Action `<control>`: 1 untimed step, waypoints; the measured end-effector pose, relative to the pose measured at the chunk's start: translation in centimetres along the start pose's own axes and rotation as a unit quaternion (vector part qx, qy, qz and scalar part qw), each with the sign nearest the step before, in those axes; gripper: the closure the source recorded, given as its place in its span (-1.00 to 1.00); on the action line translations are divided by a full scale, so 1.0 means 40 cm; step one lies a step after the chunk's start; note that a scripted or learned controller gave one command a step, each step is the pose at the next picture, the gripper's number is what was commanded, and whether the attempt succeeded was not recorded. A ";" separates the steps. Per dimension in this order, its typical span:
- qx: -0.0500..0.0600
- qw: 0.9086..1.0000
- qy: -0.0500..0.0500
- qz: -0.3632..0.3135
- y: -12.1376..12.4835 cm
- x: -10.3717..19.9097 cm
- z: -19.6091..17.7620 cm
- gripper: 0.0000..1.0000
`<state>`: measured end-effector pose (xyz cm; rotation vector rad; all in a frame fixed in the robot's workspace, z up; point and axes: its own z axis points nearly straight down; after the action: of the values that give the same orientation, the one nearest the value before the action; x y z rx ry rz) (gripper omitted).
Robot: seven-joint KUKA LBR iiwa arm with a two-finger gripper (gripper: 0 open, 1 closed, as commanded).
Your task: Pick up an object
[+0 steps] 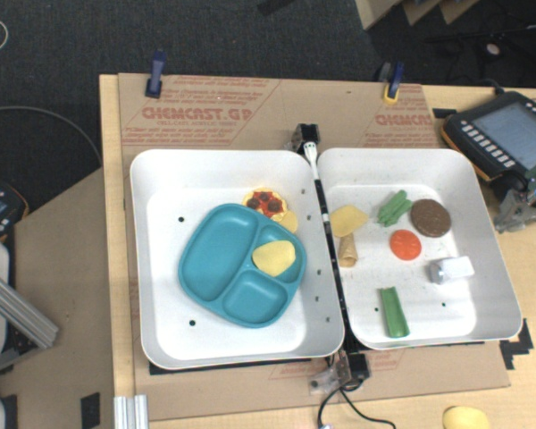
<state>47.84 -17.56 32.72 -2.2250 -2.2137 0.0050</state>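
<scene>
The loose objects lie in both bins. In the right bin [482, 239] seven small pieces are scattered, none touching the walls. A brown disc [430, 218] lies flat towards the far right corner, with a short green piece [394, 208] just beside it on the left, tilted. A round orange-red piece [406, 245] sits just in front of the disc. A white block [451, 269] with a greyish end lies near the right wall. A long green stick [393, 312] lies by the near edge, pointing roughly from front to back. Close to the left wall, a pale yellow piece [347, 220] rests against a tan roll [348, 250] that lies just in front of it.

In the left bin [152, 239], a blue divided tray [219, 257] with three compartments takes up the middle, set at a slant. A yellow lump [273, 257] lies in its compartment nearest the shared edge of the bins. A small round piece with red and dark topping [267, 204] lies at the tray's far rim, towards the far right corner of the bin; whether it touches the rim I cannot tell.

Both bins stand side by side on a brown board [205, 105] printed with red lettering. A blue clamp [155, 74] and a yellow and blue clamp [392, 81] grip the board's far edge. A dark handheld screen unit [505, 137] lies off the far right corner.
</scene>
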 end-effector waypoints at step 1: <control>-0.009 1.000 0.000 -0.008 0.003 0.277 -0.285 1.00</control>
<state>48.05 -6.47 44.11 -2.2152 -2.2414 -0.0157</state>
